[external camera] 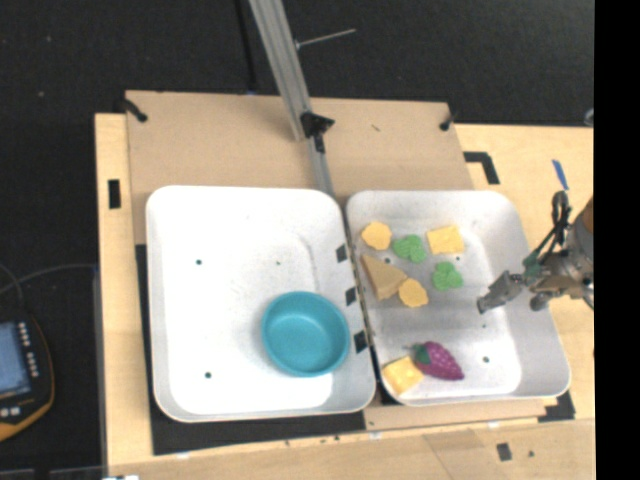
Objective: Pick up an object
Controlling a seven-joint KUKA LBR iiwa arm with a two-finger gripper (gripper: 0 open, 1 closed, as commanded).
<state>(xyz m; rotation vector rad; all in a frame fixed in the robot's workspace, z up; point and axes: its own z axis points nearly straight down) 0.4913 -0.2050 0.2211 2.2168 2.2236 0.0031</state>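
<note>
The gripper (497,296), fingers' state impossible to tell, hangs over bare floor in the right bin (500,213), poised beside clustered toy foods (412,268) awaiting a pick.

The gripper (505,293) hangs over the right edge of the right bin (500,378), pointing left. The arm's wrist extends rightward behind it.

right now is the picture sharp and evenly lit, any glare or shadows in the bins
Camera view: soft focus overall, small items like the purple grapes lack detail; the white bins are bright, nearly washed out; the blue bowl casts a faint shadow; the gripper at the right looks slightly blurred.
</note>
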